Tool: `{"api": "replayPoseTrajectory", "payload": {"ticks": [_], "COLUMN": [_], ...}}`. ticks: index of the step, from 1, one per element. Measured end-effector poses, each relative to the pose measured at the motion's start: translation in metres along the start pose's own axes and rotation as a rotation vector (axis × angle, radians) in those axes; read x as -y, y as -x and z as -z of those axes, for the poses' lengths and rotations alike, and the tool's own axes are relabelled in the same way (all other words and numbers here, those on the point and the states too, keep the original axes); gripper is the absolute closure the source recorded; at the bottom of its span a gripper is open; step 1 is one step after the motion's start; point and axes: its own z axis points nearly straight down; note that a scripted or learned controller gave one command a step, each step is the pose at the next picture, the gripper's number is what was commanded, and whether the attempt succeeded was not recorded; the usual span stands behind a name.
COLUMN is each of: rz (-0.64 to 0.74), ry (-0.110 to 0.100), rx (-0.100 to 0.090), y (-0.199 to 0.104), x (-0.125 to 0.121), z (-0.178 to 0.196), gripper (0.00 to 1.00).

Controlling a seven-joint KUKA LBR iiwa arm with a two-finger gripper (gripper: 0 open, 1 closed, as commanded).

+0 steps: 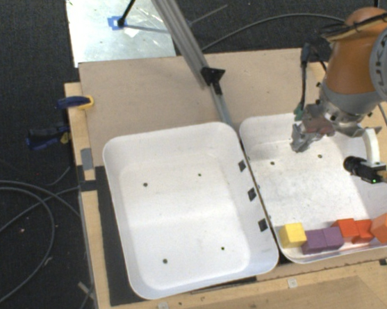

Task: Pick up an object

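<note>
Blocks line the right bin's (307, 171) near edge — yellow cube (292, 234), purple block (322, 239), two orange blocks (370, 228). The gripper (302, 137) hovers over the bin's far end, well apart — its grip state I cannot tell.

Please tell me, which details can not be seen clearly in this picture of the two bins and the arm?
- Gripper, camera view: small and blurred, so the state of its tips cannot be told.
- Purple block and the red-orange blocks: they crowd together at the right bin's near edge, so their count and borders are unclear.
- Arm: cut off by the right edge.
</note>
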Motion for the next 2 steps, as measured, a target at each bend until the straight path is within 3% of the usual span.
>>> {"api": "replayPoseTrajectory", "payload": {"ticks": [1,2], "rz": [0.009,0.011], "ry": [0.010,0.006], "rx": [0.000,-0.002], "y": [-0.059,-0.144], "x": [0.016,0.093], "z": [0.011,0.009], "gripper": [1.00,1.00]}}
